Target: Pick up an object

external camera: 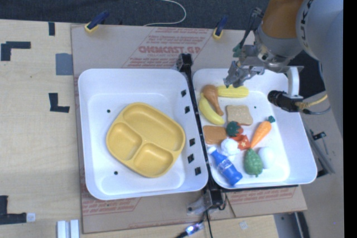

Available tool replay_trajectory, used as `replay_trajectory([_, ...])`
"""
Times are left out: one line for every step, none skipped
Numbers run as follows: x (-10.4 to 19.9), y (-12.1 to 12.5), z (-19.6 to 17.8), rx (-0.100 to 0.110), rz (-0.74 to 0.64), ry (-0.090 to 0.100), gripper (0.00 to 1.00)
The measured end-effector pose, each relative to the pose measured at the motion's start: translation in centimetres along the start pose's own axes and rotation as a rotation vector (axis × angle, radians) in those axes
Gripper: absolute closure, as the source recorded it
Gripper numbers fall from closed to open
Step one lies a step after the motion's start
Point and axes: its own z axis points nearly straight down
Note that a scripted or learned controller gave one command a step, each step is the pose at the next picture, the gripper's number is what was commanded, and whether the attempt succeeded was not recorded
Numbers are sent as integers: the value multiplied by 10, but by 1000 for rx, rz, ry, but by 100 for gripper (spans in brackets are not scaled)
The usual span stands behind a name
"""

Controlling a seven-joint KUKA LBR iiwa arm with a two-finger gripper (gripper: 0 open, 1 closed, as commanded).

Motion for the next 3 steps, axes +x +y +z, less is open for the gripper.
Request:
replay_trajectory([-2,-6,-7,0,1,0,100])
replay_trajectory([4,-8,-6,0,1,0,100])
replay_trajectory([-4,-11,13,2,2,-1,100])
